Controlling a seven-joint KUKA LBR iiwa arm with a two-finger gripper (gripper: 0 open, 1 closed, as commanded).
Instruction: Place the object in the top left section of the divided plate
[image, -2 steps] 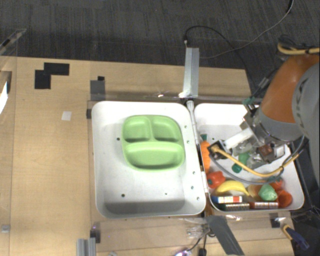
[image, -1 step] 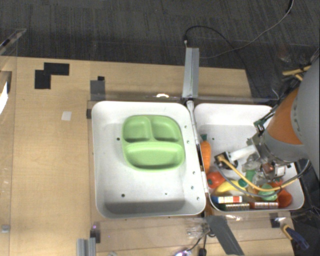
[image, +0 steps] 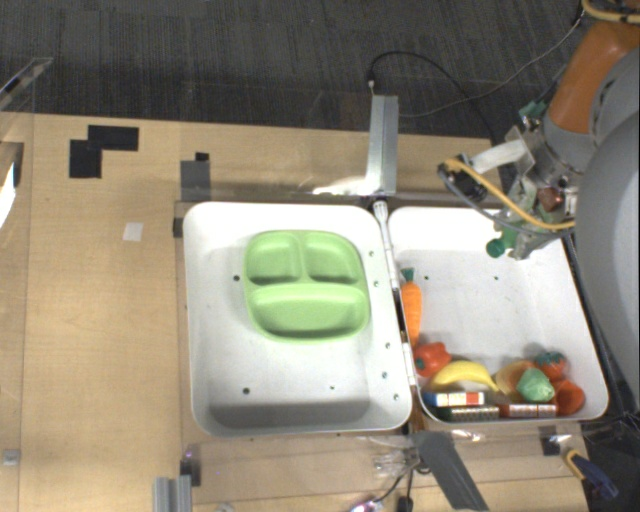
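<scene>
While the gripper (image: 505, 245), its state unclear, hovers over the right bin (image: 480, 290), toy food (image: 495, 380) crowds that bin's near edge.

You can read no text, number or brand anywhere here. The nearest thing to a label sits on the small flat packet (image: 467, 400) at the front edge of the right bin (image: 500, 300), with a red and white face, but its markings are too small and blurred to make out as letters.
</scene>
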